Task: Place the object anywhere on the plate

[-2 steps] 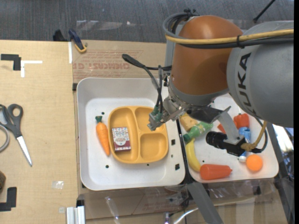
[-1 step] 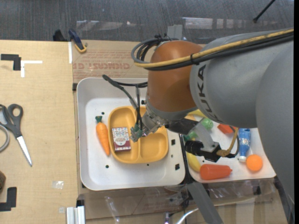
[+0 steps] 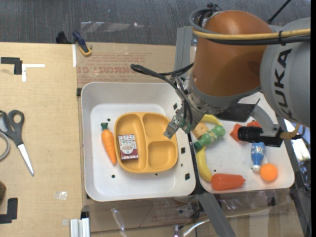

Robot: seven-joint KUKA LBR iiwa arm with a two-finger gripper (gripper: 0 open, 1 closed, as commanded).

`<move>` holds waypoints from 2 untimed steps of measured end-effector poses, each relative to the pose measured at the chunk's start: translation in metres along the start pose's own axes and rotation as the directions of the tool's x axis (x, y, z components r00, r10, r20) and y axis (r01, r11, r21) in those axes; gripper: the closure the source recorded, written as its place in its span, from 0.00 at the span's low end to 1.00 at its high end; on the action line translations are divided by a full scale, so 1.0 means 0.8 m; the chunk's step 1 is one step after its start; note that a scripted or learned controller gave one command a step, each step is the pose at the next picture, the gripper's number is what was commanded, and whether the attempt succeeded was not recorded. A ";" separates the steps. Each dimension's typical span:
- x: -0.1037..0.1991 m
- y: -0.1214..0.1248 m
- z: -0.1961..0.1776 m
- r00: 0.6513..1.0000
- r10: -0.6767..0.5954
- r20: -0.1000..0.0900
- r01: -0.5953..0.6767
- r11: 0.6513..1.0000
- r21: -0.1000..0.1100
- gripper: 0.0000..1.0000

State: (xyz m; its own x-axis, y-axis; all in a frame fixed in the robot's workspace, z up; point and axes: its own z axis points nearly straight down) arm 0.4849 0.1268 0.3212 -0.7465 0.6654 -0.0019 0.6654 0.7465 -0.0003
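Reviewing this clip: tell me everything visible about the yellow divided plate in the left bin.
The yellow divided plastic plate is a rounded, shallow tray with three compartments set apart by raised ridges. It lies flat in the left white bin, slightly turned. A small printed red-and-white box lies in its long left compartment. An orange toy carrot with a green top lies just beside its left rim. The gripper hangs over its upper right edge.

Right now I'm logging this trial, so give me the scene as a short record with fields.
plate: yellow divided plate in the left bin
on plate: small carton in the left compartment
beside plate: carrot, on the bin floor to its left
gripper: gripper above the plate's right rim
right bin: right bin holds a banana, green bottle, orange ball, red pepper
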 end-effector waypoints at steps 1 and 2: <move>0.000 0.000 0.000 1.000 0.000 0.000 0.000 1.000 0.000 0.00; -0.011 0.103 0.154 0.999 -0.034 -0.003 0.034 0.999 0.003 0.00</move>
